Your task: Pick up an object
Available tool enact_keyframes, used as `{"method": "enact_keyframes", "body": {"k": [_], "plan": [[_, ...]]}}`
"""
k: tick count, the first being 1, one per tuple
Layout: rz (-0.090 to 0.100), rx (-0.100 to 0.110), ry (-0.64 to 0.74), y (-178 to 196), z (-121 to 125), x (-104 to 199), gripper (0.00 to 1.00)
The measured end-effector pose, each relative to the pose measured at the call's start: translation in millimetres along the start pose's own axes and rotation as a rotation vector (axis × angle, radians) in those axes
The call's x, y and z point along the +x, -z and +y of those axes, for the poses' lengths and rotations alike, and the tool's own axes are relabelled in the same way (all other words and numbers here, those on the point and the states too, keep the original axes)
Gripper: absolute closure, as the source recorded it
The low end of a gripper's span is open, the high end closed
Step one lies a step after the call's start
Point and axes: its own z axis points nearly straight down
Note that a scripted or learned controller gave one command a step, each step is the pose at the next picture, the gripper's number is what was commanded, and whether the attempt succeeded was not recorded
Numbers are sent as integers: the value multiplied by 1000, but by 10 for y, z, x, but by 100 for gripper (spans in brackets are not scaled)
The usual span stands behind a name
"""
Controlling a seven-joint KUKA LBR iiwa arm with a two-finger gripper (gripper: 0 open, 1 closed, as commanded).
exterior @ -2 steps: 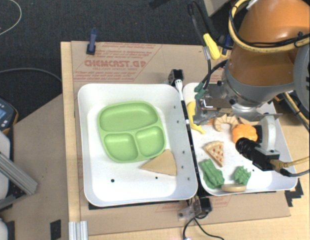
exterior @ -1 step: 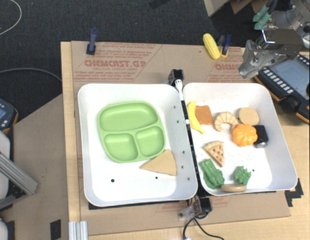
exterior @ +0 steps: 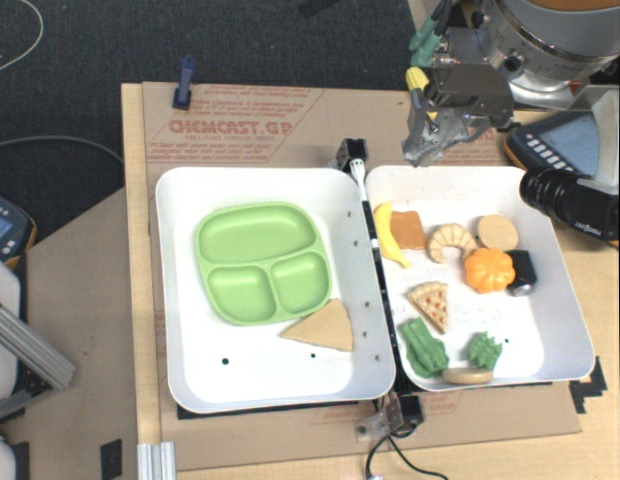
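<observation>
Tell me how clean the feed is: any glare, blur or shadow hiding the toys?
Camera view: lighting is even and soft, and both bins look bright white without blown-out glare. The toys cast only faint shadows, and the pumpkin and banana read sharp. The gripper looks slightly blurred.

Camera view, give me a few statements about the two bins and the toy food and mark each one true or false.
1. The green divided tray lies in the left bin. True.
2. The banana lies on the green tray. False: it is in the right bin, near the divider.
3. The gripper holds the orange pumpkin. False: the pumpkin rests in the right bin.
4. The pizza slice is in the right bin. True.
</observation>
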Motion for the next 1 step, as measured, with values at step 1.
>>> {"method": "enact_keyframes", "body": {"k": [1], "plan": [[1,0,3,-77,98,970,100]]}}
